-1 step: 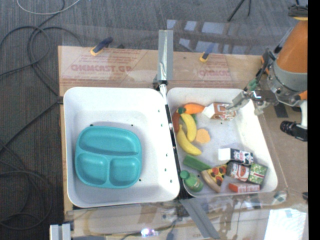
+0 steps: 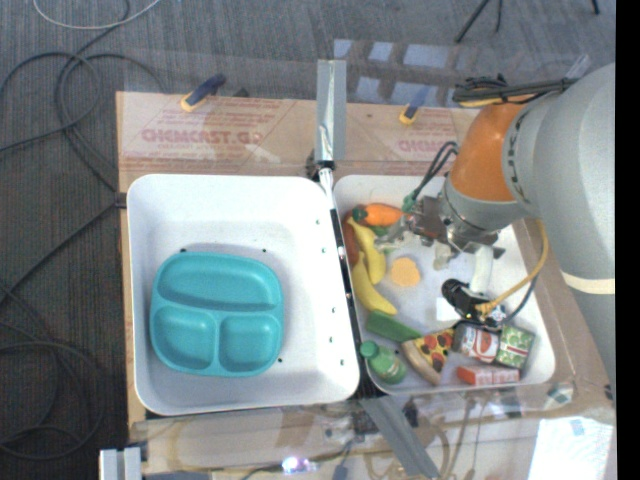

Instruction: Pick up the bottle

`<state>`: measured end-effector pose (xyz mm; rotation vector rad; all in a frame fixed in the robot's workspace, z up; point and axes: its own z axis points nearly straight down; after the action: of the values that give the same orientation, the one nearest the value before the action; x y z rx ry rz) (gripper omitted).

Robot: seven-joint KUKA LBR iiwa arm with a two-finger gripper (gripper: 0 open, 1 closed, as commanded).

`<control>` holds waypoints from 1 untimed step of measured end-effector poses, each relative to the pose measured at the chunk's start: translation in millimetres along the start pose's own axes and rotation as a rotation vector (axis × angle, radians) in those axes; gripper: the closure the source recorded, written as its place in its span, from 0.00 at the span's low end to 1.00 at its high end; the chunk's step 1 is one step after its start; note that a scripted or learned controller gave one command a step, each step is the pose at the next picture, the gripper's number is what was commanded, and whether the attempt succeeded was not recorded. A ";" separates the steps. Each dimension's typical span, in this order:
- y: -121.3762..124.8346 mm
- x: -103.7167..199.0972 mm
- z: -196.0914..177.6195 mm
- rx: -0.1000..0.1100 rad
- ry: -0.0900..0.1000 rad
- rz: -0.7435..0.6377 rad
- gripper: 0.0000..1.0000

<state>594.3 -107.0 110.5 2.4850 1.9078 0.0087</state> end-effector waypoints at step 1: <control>-54.7 -17.5 20.3 -0.002 0.001 -0.071 0.00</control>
<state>537.1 -109.8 89.6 2.4149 1.9940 0.0114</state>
